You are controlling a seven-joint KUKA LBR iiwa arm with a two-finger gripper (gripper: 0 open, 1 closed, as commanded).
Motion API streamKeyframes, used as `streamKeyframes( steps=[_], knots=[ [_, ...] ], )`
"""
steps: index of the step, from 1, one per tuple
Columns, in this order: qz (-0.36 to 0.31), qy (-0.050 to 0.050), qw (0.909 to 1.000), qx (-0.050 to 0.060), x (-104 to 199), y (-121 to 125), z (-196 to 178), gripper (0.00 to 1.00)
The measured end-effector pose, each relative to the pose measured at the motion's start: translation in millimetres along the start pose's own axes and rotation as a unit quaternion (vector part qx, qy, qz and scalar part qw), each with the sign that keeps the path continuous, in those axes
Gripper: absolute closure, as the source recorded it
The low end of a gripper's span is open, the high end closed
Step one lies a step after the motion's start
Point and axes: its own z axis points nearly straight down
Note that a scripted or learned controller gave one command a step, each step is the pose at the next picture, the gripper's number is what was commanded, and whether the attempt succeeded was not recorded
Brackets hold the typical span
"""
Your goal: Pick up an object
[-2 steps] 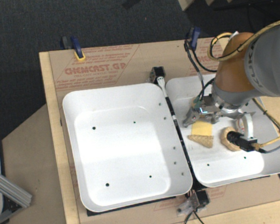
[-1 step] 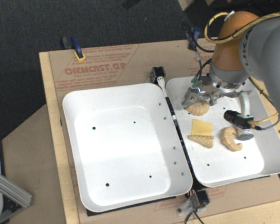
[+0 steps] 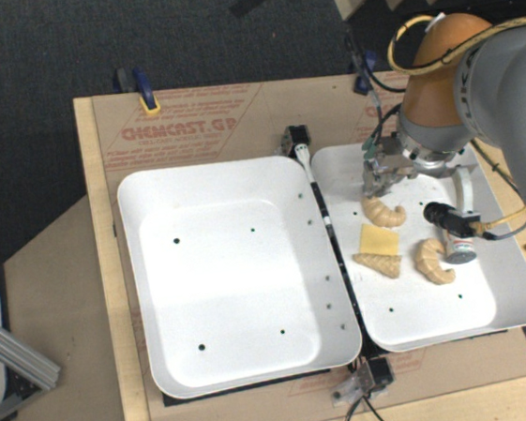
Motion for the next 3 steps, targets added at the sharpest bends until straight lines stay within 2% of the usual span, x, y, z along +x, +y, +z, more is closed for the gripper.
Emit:
streamKeyframes(
  steps=[1, 2, 3],
  knots=[
    [-0.002, 0.001, 1.0, 0.0, 39.1, 11.4, -89.0, 1.0],
    [0.003, 0.002, 1.0, 0.003, -3.8, -26.6, 6.6, 1.0],
    [0.0, 0.002, 1.0, -0.005, -4.0, -28.3, 7.8, 1.0]
  ],
)
